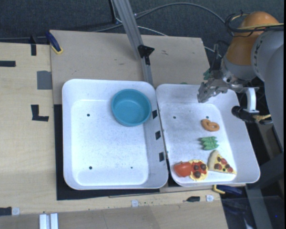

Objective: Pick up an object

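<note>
One arm reaches in from the right, wrist bent down, its gripper low over the right bin's far edge, holding nothing.

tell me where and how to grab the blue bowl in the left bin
Judging by its pose, the rim: the blue bowl sits upright and open in the left bin, too wide to span. Come straight down with one finger inside, one outside, at its near or left edge, away from the bin's back wall and divider.
</note>
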Available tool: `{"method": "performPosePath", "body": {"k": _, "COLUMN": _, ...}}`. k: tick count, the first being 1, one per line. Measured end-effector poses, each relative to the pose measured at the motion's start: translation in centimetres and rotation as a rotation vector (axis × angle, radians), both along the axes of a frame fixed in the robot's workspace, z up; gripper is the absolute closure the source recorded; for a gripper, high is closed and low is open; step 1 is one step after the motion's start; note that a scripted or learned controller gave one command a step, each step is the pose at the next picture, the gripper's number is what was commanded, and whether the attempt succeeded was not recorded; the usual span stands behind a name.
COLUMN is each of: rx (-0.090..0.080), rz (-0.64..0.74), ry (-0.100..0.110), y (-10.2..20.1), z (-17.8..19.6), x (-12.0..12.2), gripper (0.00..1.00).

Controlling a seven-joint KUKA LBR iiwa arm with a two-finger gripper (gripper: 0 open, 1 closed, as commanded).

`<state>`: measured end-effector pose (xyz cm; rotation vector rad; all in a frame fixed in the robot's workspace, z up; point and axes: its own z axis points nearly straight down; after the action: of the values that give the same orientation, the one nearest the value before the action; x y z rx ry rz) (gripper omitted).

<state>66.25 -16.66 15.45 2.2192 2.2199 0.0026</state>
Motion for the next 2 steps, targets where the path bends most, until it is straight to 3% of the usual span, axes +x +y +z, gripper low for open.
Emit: {"method": "performPosePath", "body": {"k": 2, "rx": 0.0, "rz": 0.0, "ry": -0.001, "y": -0.1, "z": 10.5, "x": -0.5, "gripper": 1.0}}
